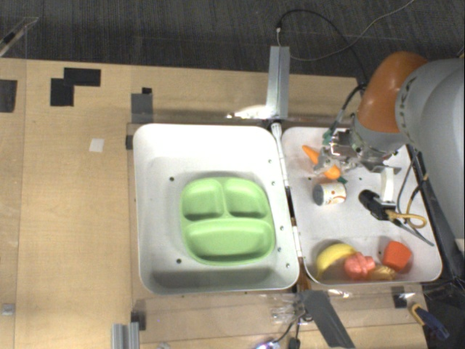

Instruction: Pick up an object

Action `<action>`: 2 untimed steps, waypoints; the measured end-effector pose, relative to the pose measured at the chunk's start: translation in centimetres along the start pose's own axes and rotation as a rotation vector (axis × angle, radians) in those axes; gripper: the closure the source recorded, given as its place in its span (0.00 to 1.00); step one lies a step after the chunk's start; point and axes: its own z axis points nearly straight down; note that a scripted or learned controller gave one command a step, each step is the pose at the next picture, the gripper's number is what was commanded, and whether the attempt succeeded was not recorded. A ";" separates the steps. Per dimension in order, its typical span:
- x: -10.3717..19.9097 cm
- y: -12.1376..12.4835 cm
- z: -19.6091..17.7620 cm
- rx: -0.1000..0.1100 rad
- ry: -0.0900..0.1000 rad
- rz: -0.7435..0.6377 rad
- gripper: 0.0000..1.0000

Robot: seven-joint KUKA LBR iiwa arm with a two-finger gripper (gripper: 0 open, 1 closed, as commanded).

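Toys (pixel 363 262) in right bin (pixel 436 267); green tray (pixel 227 220) in left bin (pixel 152 195); jaws' (pixel 336 157) state unclear.

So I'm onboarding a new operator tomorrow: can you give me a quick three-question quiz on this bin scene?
1. True or false: the green tray lies in the left bin.
2. Which item sits nearest the gripper? A) banana B) carrot C) red block
3. Fill in: the banana lies along the right bin's ____ edge in the camera view.

Key: 1 true; 2 B; 3 bottom.
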 end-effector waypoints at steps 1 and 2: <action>0.0 0.0 0.0 0.000 0.000 0.000 0.00; 4.8 2.1 -8.6 0.007 -0.001 -0.005 0.00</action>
